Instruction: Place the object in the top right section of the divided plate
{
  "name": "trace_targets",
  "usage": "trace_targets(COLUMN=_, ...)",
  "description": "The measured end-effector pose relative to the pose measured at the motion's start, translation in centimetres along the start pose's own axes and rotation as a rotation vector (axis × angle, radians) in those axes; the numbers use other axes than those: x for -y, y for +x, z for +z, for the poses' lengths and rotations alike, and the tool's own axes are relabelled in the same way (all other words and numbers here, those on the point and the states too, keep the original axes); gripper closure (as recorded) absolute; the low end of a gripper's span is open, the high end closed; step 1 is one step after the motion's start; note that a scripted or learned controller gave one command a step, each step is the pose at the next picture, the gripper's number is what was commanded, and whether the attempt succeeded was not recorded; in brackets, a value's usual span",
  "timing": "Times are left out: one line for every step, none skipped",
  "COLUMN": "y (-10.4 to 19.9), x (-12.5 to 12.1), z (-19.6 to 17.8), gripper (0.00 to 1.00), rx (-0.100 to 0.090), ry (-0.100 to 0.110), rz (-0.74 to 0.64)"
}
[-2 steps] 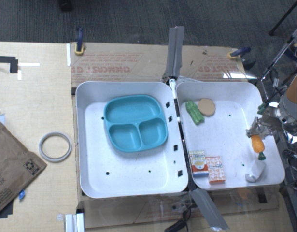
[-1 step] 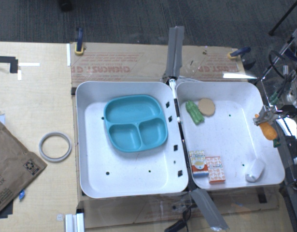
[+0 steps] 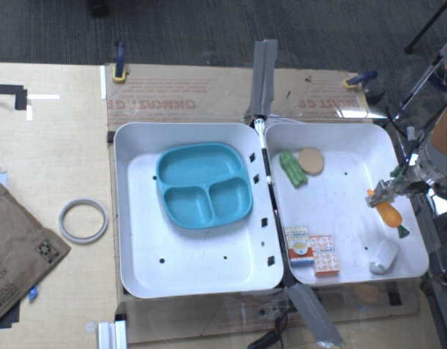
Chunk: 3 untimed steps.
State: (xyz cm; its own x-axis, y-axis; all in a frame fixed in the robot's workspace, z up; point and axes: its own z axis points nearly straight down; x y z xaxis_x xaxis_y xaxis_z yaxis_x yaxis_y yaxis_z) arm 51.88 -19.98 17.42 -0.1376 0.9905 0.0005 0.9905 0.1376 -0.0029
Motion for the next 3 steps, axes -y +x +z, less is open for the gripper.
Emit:
trace_targets(y=5.5, x=-4.9, z=8.3, gripper=1.00, rx=0.002, ry=-0.002, rz=-0.071)
trace_targets(y=2.2, x=3.9, z=8.3, gripper=1.00, rx=0.000, ry=0.000, rz=0.210)
trace_targets(y=2.2, x=3.9, z=8.3, gripper=0.00, rx=0.000, ry=0.000, rz=0.210)
